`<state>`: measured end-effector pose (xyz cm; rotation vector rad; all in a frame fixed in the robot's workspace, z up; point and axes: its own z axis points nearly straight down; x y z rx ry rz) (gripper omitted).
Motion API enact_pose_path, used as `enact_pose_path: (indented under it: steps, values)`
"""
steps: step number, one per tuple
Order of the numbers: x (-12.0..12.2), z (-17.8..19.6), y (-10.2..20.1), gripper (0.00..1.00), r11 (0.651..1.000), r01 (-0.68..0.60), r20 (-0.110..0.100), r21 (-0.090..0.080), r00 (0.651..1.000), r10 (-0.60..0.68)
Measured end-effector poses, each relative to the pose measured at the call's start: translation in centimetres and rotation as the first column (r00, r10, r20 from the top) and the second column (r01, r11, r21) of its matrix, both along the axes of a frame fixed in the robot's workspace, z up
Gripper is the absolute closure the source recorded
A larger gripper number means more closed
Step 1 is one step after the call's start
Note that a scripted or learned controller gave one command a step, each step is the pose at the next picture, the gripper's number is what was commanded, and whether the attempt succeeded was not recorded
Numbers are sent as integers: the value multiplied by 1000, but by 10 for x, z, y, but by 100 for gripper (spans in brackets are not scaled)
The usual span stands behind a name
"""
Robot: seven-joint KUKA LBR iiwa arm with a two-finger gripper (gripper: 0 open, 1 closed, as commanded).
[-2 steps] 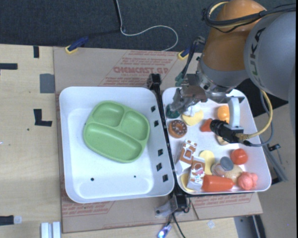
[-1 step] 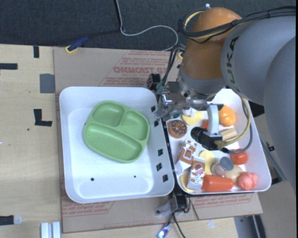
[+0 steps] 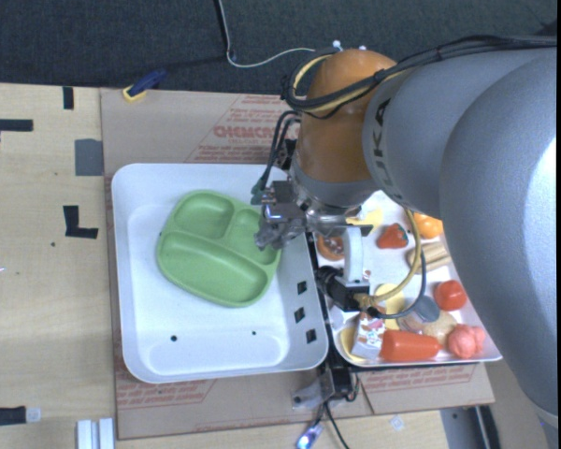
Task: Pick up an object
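The claw point(image 3: 273, 224) hangs over the three o'clock rim of the green divided plate point(image 3: 215, 249), which lies tilted in the left bin point(image 3: 140, 279); its grip state I cannot tell. The arm point(image 3: 430, 157) crosses the right bin point(image 3: 477, 349), where toy foods like an orange carrot point(image 3: 409, 346) crowd at five o'clock.

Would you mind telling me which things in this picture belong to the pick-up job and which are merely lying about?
Belonging to the job:
- gripper, over the inner edge of the left bin
- green divided plate in that bin
- orange and red toy foods in the right bin

Lying about:
- cardboard sheet under the bins
- blue and yellow clip
- white cable
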<state>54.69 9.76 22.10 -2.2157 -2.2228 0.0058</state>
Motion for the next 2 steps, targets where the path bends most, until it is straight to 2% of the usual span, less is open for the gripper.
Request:
enact_pose_path:
  steps: [1, 2]
  values:
    - [-48, 140, 18, 100, 1000, -3, 14, 5, 1000, 3]
    - [-63, 260, -36, 100, 1000, 5, 17, 2, 1000, -5]
